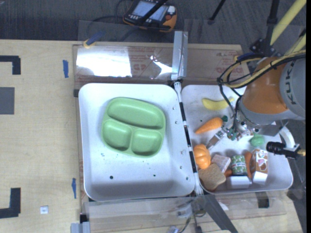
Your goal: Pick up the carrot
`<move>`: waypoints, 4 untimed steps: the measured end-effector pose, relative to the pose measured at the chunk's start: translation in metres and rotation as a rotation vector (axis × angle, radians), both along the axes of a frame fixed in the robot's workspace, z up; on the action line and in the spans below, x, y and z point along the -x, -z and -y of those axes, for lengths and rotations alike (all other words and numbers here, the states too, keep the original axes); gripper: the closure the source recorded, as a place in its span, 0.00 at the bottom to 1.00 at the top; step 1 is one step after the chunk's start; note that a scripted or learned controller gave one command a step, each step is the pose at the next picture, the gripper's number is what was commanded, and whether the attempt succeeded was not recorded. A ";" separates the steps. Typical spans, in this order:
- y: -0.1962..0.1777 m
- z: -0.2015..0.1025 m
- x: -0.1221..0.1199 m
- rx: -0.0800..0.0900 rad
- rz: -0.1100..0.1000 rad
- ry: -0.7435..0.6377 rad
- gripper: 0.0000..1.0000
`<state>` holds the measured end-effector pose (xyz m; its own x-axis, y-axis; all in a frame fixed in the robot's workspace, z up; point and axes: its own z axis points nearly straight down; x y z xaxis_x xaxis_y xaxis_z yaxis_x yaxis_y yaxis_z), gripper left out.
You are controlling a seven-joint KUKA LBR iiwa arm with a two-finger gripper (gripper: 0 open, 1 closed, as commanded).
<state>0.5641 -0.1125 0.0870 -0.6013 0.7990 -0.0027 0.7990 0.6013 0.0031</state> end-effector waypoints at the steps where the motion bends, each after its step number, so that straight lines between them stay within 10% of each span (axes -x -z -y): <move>1: -0.098 -0.036 0.024 0.000 -0.001 -0.003 0.00; 2: -0.005 -0.013 -0.051 0.000 -0.001 0.013 0.00; 3: -0.016 -0.014 -0.053 0.000 0.005 0.013 1.00; 4: -0.099 -0.038 -0.095 0.000 -0.002 0.126 1.00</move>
